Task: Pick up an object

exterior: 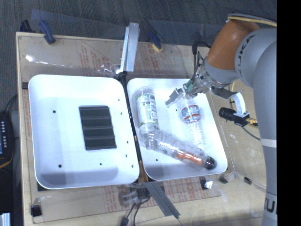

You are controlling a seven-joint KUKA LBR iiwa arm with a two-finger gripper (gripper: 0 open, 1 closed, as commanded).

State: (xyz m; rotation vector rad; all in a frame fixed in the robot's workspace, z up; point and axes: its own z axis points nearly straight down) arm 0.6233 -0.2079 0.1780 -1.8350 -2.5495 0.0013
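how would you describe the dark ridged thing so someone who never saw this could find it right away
Look at the left white bin of the two. The dark ridged block lies flat near its middle, a black rectangle with crosswise ribs. Everything in the right bin is a clear plastic bottle, so it is the one dark, opaque item.

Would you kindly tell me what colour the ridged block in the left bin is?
The ridged block is black, seen clearly in the camera view against the white left bin.
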